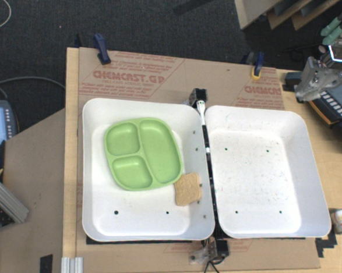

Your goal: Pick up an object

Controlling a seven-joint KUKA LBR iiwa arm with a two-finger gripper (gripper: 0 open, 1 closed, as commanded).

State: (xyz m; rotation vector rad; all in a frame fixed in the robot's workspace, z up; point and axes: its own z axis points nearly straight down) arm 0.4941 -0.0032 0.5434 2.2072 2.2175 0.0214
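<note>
In the left bin (90,209), a green divided plate (143,154) has a tan flat piece (187,189) touching it at 4 o'clock. At the worktop's (134,72) 2 o'clock is a grey part, perhaps the gripper (316,79); I cannot tell its state.

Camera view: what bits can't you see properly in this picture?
- The tan piece beside the green plate: too small and blurred in the camera view to tell what it is.
- The gripper: up at the right edge, partly cut off, too cluttered to read.
- Red lettering on the brown board: partly covered by the left bin.
</note>
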